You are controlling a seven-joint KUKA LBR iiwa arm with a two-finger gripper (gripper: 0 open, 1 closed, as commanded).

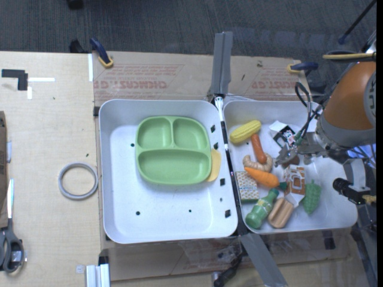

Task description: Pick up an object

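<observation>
My gripper (288, 155) hangs low over the middle of the right bin (335, 220), reaching in from the right below the orange wrist band. Just left of it lie an orange sausage (258, 149) and a yellow corn cob (245, 131). Under it are a carrot (261, 176) and a printed packet (295, 182). Nearer the front lie a green bottle (261, 211), a tan bread roll (281, 213), a green leafy piece (311, 198) and a small cracker box (246, 186). A white and black item (282, 134) lies behind the gripper. Nothing shows as lifted.
The left bin (119, 214) bears a green divided plate (173, 150) with a yellow piece (216, 165) at its right edge. A tape ring (78, 180) and scissors (11, 247) lie on the bench at left. Blue clamps (102, 53) hold the cardboard behind the bins.
</observation>
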